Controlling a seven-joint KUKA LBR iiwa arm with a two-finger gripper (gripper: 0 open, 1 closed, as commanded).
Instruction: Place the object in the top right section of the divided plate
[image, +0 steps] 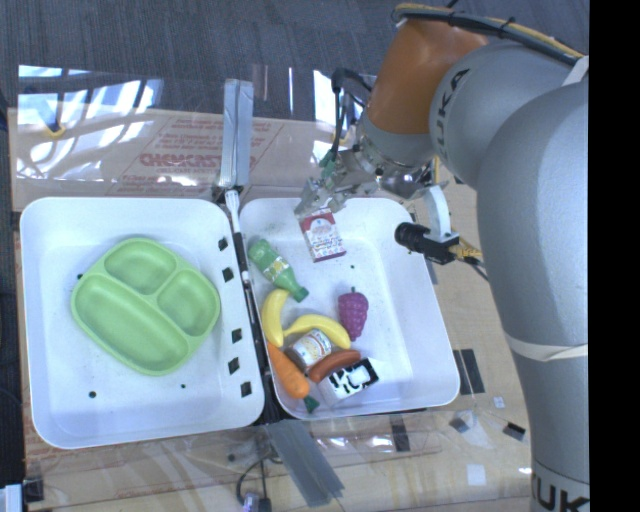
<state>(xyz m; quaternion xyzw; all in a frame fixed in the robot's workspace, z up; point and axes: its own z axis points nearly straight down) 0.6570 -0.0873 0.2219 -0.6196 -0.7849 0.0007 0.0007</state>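
Where the jaws (325, 197) meet the small red-and-white carton (322, 237), I see them pinched on its top edge, the carton hanging tilted over the far end of the right bin (420, 330). Below it lie a green bottle (274, 266), grapes (353, 311), bananas (295, 325) and a carrot (288, 373). The green divided plate (146, 305) sits in the left bin (60, 400).
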